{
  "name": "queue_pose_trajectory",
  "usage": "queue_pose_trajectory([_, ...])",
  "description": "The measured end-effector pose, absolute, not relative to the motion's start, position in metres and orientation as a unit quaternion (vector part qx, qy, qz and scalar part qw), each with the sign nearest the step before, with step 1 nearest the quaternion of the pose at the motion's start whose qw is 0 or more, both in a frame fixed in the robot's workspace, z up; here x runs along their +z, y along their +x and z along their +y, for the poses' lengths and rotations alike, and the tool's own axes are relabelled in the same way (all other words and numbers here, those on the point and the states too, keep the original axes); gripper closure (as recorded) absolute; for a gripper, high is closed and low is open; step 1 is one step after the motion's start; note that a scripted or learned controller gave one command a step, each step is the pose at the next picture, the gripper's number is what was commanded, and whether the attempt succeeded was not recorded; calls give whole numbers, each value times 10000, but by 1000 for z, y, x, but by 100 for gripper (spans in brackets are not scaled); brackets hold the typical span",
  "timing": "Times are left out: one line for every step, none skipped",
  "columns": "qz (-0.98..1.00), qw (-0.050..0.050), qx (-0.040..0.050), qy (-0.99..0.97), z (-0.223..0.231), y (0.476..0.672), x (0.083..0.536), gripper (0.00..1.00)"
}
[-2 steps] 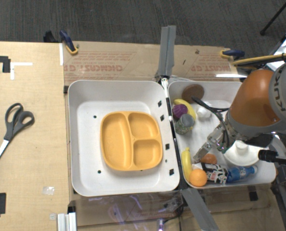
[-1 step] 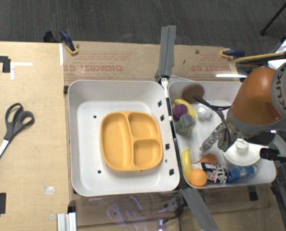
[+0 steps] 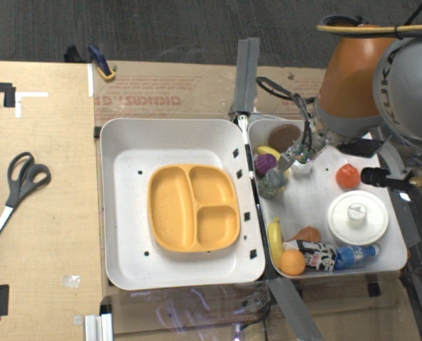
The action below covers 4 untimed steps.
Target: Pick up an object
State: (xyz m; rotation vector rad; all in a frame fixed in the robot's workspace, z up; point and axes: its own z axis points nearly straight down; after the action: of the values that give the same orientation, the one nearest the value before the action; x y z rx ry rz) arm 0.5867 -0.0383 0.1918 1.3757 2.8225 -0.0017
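- The two-finger gripper (image 3: 290, 158) hangs low in the right white bin (image 3: 388, 261), beside the purple grape-like toy (image 3: 266, 163).
- I cannot tell its state.
- Risk, in my judgement: the crowded far-left corner; the yellow banana (image 3: 268, 150) may block a clean grasp.

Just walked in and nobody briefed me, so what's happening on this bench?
A grey and orange robot arm reaches into the right bin, its gripper low among the clutter at the bin's far left, near a purple object. No object is visibly lifted. The left bin holds a yellow divided plate.
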Motion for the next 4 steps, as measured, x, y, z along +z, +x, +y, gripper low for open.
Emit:
queue_pose_trajectory([9259, 14, -7, 3778, 14, 612, 235, 100])
queue_pose_trajectory([8965, 11, -7, 4430, 23, 624, 283, 100])
queue_pose_trajectory([9131, -4, -12, 4078, 56, 566, 261, 100])
queue_pose_trajectory([8966, 0, -9, 4429, 19, 482, 307, 100])
